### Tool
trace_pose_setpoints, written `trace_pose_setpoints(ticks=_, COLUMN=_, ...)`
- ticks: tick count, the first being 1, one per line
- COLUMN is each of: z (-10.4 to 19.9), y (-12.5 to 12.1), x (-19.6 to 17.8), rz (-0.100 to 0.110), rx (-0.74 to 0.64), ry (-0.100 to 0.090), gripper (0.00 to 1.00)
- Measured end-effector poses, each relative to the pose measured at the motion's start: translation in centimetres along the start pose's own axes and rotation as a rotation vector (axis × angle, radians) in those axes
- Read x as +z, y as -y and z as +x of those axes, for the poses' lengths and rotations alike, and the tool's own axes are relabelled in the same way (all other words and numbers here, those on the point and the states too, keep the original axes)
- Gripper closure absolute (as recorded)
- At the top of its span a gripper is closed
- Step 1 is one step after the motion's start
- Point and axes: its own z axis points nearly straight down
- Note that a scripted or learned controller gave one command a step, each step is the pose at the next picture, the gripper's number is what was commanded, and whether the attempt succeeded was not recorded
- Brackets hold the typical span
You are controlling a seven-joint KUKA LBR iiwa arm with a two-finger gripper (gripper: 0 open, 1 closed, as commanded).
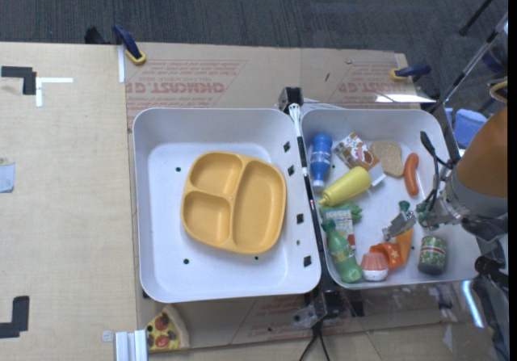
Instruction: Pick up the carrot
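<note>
Jaws of the grey two-finger gripper (398,224) sit low in the right white bin (367,119). It is not clear if they are spread or pressed together. Nothing can be seen between them.

Far to the left of the yellow squeeze bottle (347,186), and up from it, the brown cardboard sheet (186,81) has red letters. They look upside down and are too faint to read. Left of the yellow squeeze bottle, the round yellow plate with three parts (234,202) lies in the left white bin (153,214).

Just up and left of the yellow squeeze bottle stands a blue bottle (321,159). Below it lies a green bottle (343,254). Both have labels, but the words are too small to read.

The small orange toy carrot (396,253) lies down and to the right of the yellow squeeze bottle, near the front wall of the bin. It sits just under the gripper, a little toward the front. Its long side seems to slant, with the low end to the left, but that is hard to be sure of. The one arm looks well placed, so the next move is likely a short drop straight down.

Further right of the yellow squeeze bottle, past the carrot, stands a small dark can (433,254). Its label cannot be read.
</note>
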Motion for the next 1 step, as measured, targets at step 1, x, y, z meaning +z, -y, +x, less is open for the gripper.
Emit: trace_pose_setpoints(ticks=1, z=-0.12, y=-0.11, x=-0.62, rz=0.001, rx=0.003, ry=-0.001, gripper=1.0)
